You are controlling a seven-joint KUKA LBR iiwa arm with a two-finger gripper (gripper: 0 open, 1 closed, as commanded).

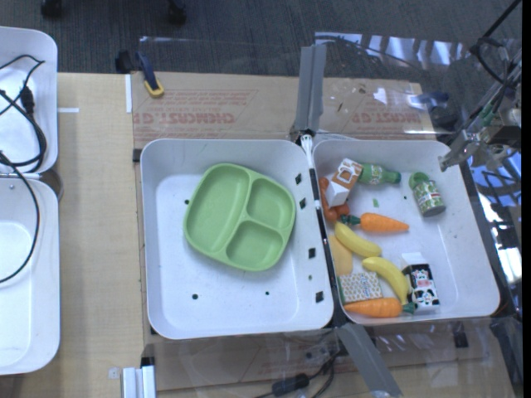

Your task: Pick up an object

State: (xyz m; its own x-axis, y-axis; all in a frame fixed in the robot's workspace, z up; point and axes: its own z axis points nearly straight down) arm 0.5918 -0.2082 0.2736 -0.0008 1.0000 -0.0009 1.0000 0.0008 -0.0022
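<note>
The right bin (465,247) holds several toy foods. An orange and white carton (340,182) lies at its back left, with a green bottle (378,173) beside it. A green can (426,196) rests toward the back right. A carrot (383,222) lies mid-bin, above two bananas (357,240) (388,276). At the front sit a patterned cracker block (359,287), a second carrot (373,308) and a black and white carton (421,285). The left bin (166,305) holds a green divided plate (241,216).
The two bins meet at a shared wall (315,230). A grey upright post (311,89) stands behind that wall. Metal rods and cables (485,127) hang over the right bin's back right corner. A white table with black cables (21,131) is at far left.
</note>
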